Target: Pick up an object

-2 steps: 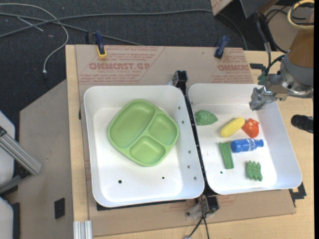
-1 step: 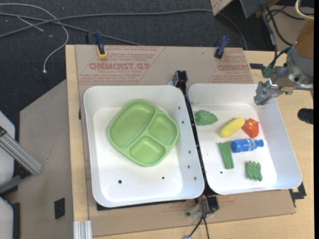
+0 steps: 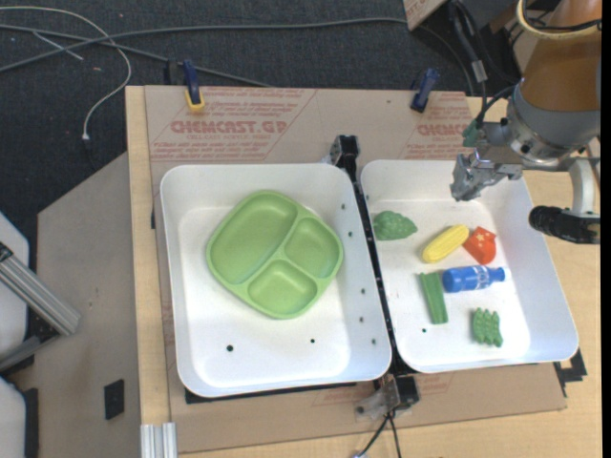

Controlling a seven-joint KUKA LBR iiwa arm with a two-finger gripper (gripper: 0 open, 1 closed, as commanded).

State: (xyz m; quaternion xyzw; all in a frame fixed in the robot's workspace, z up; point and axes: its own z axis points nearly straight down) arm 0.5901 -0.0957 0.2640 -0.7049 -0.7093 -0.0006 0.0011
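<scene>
Gripper (image 3: 470, 185) of your arm hung over the far part of the right bin (image 3: 552, 305); whether it was wide or narrow, you could not tell. Just below it lay the yellow corn (image 3: 445, 243), orange piece (image 3: 481, 245), blue bottle (image 3: 472, 278) and green leaf (image 3: 392, 225). Your green plate (image 3: 275, 254) sat in the left bin (image 3: 191, 351).

Left shallow white plastic bin (image 3: 191, 351) holds the green three-compartment plate (image 3: 275, 253). In the right shallow white plastic bin (image 3: 544, 294), the green leafy toy (image 3: 392, 225) lies nearest the divide, the yellow toy corn cob (image 3: 446, 243) right of it, the blue toy bottle (image 3: 472, 278) in front, and the end effector (image 3: 474, 176) is above the far side.
</scene>
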